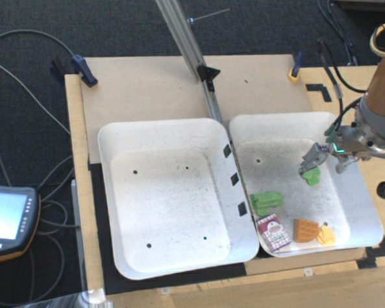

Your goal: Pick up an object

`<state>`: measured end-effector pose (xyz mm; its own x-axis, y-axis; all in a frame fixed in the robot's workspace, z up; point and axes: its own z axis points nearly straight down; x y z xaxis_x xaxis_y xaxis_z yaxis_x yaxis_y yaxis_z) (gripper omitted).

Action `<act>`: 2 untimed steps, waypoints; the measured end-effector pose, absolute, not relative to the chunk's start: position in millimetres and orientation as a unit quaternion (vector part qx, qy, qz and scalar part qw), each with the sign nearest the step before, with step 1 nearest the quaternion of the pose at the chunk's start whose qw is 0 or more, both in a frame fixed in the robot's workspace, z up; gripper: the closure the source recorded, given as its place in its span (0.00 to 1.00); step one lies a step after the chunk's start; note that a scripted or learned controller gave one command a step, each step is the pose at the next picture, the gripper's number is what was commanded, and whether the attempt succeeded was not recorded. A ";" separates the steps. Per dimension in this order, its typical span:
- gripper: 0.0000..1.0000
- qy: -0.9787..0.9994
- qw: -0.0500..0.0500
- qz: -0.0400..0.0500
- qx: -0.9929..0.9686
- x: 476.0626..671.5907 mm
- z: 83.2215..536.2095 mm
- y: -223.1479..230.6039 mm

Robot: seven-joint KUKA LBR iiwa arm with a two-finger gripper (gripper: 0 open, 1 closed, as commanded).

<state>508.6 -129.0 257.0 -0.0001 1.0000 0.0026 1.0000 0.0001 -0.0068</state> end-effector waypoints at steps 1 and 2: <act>0.00 -0.707 0.001 0.000 -0.707 509.1 259.1 -128.9; 0.00 -0.707 0.004 0.002 -0.707 508.4 196.2 -124.8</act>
